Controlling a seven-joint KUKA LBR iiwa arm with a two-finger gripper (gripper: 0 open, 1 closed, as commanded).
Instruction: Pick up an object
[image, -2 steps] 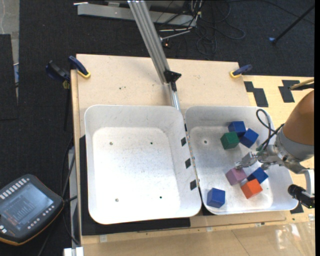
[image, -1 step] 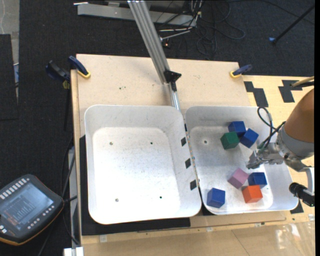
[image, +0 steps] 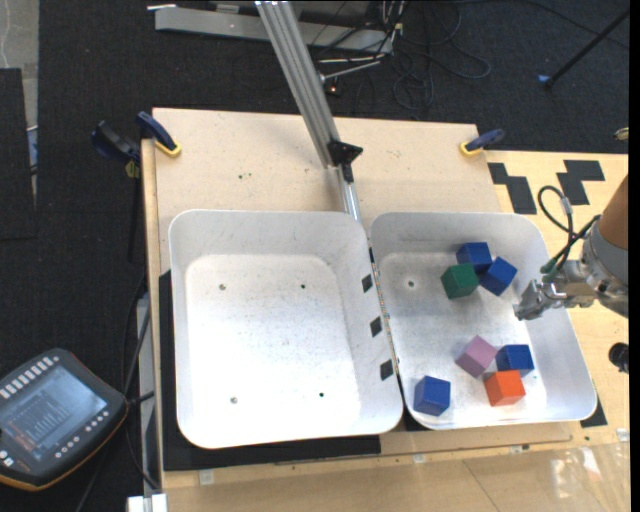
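Observation:
The right bin (image: 560, 330) holds several small blocks. Two blue blocks (image: 474, 255) (image: 498, 275) and a green block (image: 460, 281) cluster near its far side. Closer to the front lie a pink block (image: 477, 355), a blue block (image: 515, 358), an orange-red block (image: 504, 387) and another blue block (image: 432, 394). My gripper (image: 530, 303) hangs over the bin's right part, just right of the far cluster and above the pink and blue pair. No block is visible between its fingers.
The left bin (image: 200, 260) sits beside the right one, with black clips along the shared rim. A slanted metal pole (image: 305, 85) crosses the back of the bench. Clamps sit at the board's far corners. A teach pendant (image: 50, 415) lies at lower left.

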